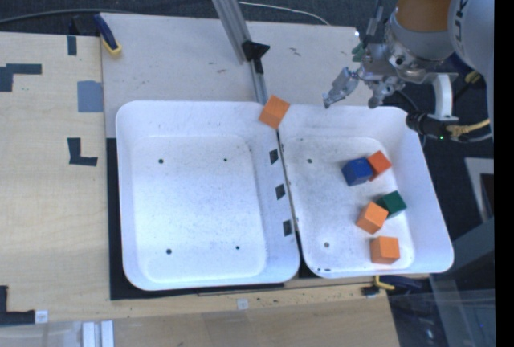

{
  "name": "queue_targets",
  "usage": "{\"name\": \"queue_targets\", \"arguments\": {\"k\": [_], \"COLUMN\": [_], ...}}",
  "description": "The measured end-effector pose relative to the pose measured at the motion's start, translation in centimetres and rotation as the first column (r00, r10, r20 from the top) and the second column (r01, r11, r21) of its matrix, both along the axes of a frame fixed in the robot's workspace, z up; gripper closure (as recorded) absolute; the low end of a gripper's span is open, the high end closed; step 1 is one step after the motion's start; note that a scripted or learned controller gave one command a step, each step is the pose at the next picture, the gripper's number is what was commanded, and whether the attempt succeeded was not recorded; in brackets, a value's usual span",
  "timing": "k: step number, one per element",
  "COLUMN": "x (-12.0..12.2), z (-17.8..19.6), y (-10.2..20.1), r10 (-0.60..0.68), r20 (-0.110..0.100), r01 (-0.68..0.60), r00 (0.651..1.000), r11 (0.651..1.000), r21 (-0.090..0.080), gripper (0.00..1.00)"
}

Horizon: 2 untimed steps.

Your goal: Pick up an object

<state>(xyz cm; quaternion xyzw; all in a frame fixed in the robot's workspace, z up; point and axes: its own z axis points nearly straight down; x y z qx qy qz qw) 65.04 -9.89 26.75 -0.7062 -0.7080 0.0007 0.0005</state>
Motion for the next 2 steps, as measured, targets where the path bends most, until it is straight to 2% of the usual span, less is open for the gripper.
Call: {"name": "queue_targets", "arguments": {"k": [1,2], "x": [0.9,-2.1], "z": [-10.3,-7.4], "y": [-1.8,1.3], "r10": [-0.002,0.001], "r20": [-0.008,0.0], "r01": [0.002,-0.001], "r00": [1.0,1.0], "r11": [1.0,1.0], "r21": [0.0,0.001], "gripper": [0.0,0.0]}}
